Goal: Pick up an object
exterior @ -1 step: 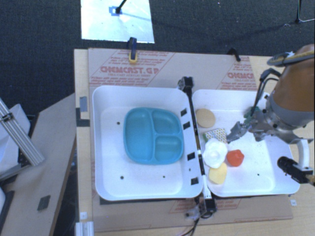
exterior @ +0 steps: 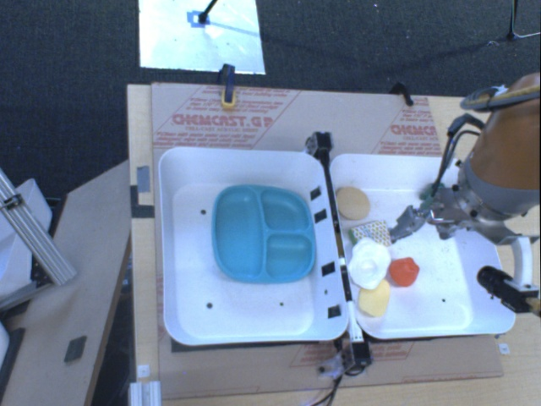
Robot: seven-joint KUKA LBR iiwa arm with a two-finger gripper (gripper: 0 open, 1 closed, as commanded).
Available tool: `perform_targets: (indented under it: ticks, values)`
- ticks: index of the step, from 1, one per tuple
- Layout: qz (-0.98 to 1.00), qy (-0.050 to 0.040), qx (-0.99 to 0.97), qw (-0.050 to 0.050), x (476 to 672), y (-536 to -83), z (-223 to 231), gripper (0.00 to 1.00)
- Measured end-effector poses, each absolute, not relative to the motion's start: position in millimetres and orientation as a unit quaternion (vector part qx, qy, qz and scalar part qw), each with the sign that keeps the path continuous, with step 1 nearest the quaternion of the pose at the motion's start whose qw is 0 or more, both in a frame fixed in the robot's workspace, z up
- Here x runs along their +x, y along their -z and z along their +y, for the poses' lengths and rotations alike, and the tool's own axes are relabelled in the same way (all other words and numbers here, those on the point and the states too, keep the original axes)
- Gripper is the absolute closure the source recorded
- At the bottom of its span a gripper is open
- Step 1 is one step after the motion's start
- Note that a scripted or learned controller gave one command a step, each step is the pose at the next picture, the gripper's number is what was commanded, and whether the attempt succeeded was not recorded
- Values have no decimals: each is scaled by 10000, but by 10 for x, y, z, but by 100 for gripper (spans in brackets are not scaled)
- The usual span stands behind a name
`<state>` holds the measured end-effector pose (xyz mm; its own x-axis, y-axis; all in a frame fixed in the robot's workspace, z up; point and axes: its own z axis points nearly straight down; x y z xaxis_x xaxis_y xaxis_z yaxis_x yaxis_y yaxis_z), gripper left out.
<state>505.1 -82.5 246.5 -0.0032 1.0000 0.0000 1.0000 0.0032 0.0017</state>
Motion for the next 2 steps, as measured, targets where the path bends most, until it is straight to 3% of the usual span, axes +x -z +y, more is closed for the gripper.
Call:
perform_targets:
  ticks: [2]
  values:
    - [7072,7,7070,-17,4964,-1485,-871,0]
